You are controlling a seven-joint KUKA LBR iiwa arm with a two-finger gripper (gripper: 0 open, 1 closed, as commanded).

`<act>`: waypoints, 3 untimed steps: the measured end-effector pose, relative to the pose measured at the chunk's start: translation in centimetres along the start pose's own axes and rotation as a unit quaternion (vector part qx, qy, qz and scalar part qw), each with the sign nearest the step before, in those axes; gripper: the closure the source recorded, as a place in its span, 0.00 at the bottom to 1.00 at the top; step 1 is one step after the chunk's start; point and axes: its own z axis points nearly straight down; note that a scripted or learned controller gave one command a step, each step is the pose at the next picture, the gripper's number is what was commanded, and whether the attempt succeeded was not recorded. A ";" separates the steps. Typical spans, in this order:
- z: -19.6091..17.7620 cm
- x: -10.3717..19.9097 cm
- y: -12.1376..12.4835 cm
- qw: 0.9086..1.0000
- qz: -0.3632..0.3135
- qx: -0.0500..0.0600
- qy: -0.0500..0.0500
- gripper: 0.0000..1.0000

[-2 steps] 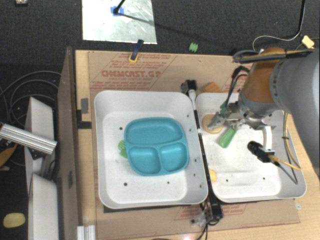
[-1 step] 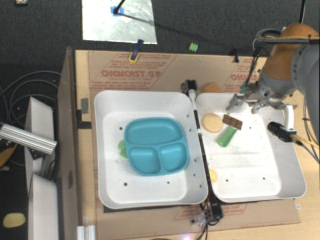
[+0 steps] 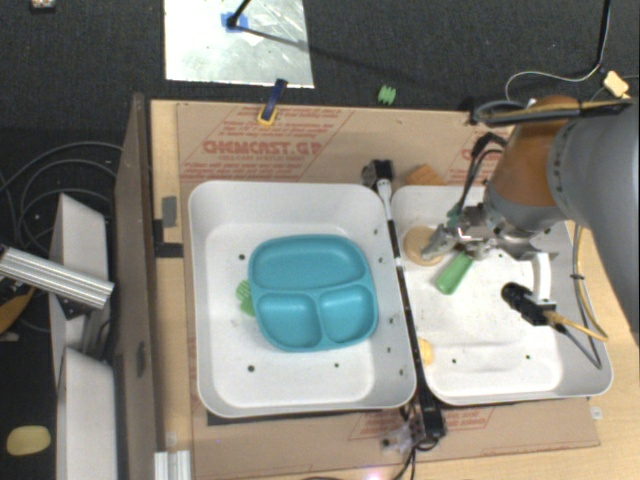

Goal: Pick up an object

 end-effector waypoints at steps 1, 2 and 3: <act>-2.0 -0.9 5.8 1.000 -0.002 0.001 0.000 0.00; -0.3 -1.4 0.5 1.000 0.002 -0.003 0.001 0.00; -12.4 -2.7 6.0 1.000 -0.002 -0.002 -0.001 0.00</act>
